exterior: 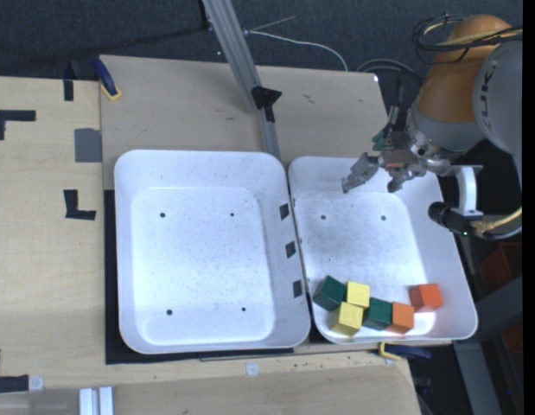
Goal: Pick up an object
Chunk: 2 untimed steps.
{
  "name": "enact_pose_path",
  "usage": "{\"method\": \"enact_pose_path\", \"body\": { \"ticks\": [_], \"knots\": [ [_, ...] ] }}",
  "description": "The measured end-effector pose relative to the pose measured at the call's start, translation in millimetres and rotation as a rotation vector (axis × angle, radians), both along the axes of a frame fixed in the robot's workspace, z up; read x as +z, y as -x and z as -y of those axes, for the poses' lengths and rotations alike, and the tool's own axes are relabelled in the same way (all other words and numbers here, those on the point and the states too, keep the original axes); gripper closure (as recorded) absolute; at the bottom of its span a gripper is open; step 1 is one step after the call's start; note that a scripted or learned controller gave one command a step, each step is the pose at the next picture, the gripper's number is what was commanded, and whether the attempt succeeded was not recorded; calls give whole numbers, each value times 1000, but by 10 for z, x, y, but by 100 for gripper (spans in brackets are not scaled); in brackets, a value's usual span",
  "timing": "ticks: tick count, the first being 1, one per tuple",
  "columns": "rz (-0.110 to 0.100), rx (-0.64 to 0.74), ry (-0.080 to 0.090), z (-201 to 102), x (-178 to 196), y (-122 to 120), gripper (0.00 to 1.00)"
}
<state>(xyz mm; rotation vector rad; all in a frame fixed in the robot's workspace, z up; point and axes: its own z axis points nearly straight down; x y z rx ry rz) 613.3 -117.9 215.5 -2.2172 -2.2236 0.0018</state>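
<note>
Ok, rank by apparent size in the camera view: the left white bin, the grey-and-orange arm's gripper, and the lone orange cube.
1. Left white plastic bin, by far the largest.
2. Two-finger gripper, above the right white bin's far end.
3. Lone orange cube, smallest, though the raised gripper's nearness to the camera exaggerates the gap.

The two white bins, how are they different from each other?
The right bin has a bunch of small blocks at its near edge, green, yellow and orange, while the left bin shows just its speckled white floor. The gripper hangs over the right bin's far end, not over the left bin. The left bin looks wider than the right bin. Both are shallow, white and sit side by side.
</note>
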Motion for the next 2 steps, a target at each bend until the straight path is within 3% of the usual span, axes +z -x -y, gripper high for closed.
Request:
{"method": "enact_pose_path", "body": {
  "ticks": [1,2],
  "knots": [
    [6,-6,3,440,622,432,0],
    [-8,-2,-2,-2,-979,716,0]
  ]
}}
